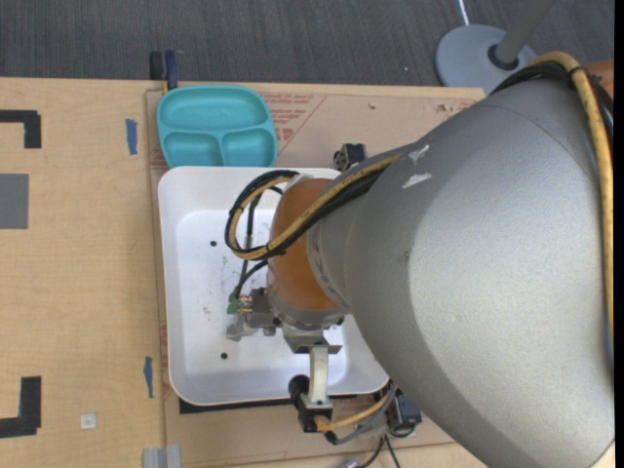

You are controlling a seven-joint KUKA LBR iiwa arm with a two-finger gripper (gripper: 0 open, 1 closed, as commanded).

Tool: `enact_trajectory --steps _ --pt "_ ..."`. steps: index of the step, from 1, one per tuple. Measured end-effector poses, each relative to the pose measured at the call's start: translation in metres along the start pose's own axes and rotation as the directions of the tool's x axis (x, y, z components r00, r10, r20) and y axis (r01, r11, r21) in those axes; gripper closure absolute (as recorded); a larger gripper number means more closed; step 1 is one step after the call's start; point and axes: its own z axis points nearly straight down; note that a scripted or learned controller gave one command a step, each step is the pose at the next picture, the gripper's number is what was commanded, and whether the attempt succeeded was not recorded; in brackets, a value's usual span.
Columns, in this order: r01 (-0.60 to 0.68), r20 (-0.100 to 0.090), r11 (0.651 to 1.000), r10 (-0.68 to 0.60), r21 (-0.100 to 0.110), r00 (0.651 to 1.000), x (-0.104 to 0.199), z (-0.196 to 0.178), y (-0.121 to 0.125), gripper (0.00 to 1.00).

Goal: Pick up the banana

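Camera view gives you mostly the big grey metal arm [487,261], which comes in from the right and covers that whole side of the bench. Under it lies the brown cardboard bench top [78,291], bare at the left, with dark grey carpet [244,18] along the upper edge.

Next in size is the shallow white plastic bin [195,261]. You see its left wall, its far rim and the left part of its floor; the arm covers the rest. The arm's orange band [292,252] sits over the middle of this bin, with the wrist pointing down into it.

Just beyond the bin's far rim lies a teal plastic plate with three compartments [216,125], touching or almost touching the rim. A round grey stand base [468,55] rests on the carpet at the top right.

A black-and-yellow cable loop [239,222] curls off the band's left side above the bin floor. Below the band, the gripper [249,322] sits low over the floor near the bin's front wall, largely hidden by the wrist; you cannot tell how wide it stands or whether it has hold of anything.

You cannot tell where the banana lies.

Small dark specks [214,245] dot the bin floor, and strips of blue tape [132,136] mark the cardboard.
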Motion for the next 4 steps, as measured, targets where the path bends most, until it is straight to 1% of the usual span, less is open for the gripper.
enact_trajectory --steps 1,2,3,4 --pt "-0.175 0.0 0.985 0.175 0.0 0.985 0.03 -0.072 -0.002 0.0" --pt "0.357 -0.001 0.934 -0.357 -0.002 0.934 0.009 -0.001 0.0 0.0" --pt "-0.019 0.001 1.0 0.019 -0.001 1.0 0.017 -0.043 -0.001 0.0" --pt "0.425 0.0 0.905 -0.425 -0.003 0.905 0.03 -0.001 -0.001 0.0"
